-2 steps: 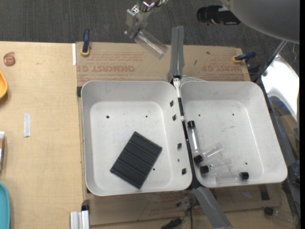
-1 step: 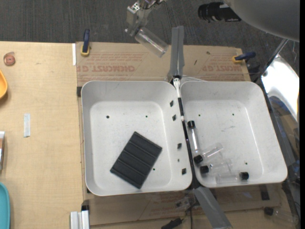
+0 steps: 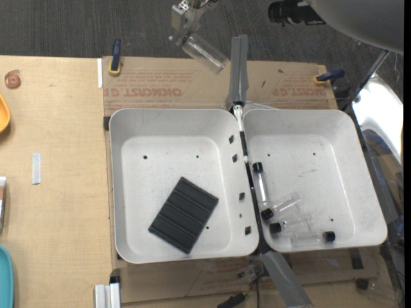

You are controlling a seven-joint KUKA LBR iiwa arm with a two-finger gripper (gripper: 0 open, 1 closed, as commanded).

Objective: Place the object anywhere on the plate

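Above the counter's far edge, the gripper (image 3: pixel 191 18) is hanging with a clear tube (image 3: pixel 204 50) pinched between its fingers, carrying it toward the dark ridged plate (image 3: pixel 184 214) lying in the left bin (image 3: pixel 128 133).

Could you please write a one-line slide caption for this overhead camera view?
Tool carrying a clear tube above the bench; dark ridged plate in the left bin, more clear tubes in the right bin.

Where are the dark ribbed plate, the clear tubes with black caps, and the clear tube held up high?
dark ribbed plate (image 3: pixel 184 214): camera view, middle of its ribbed top face.
clear tubes with black caps (image 3: pixel 282 212): camera view, on one tube's clear body.
clear tube held up high (image 3: pixel 204 51): camera view, mid-length of its body.
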